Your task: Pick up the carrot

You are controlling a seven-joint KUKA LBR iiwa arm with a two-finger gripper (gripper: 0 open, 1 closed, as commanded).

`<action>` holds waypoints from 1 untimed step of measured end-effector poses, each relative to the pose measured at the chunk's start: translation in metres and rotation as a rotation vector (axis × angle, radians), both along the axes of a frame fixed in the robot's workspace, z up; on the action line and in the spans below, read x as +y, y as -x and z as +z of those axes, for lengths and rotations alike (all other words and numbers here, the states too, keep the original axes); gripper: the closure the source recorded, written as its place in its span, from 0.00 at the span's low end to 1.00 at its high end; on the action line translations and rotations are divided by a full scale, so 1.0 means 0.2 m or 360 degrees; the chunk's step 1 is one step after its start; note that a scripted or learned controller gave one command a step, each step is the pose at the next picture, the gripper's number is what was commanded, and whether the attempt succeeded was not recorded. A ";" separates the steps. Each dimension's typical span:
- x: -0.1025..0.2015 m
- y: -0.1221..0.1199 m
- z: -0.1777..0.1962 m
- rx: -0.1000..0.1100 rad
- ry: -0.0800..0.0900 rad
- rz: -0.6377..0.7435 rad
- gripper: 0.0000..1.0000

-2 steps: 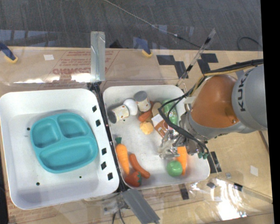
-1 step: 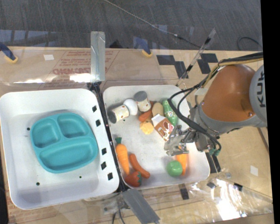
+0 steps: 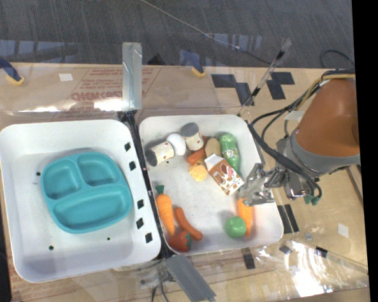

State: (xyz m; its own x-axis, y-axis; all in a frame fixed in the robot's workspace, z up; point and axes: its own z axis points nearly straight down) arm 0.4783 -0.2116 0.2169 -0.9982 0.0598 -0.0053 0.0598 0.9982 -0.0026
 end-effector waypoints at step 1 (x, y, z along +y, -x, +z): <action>0.01 0.00 0.12 0.0001 0.0000 0.0399 1.00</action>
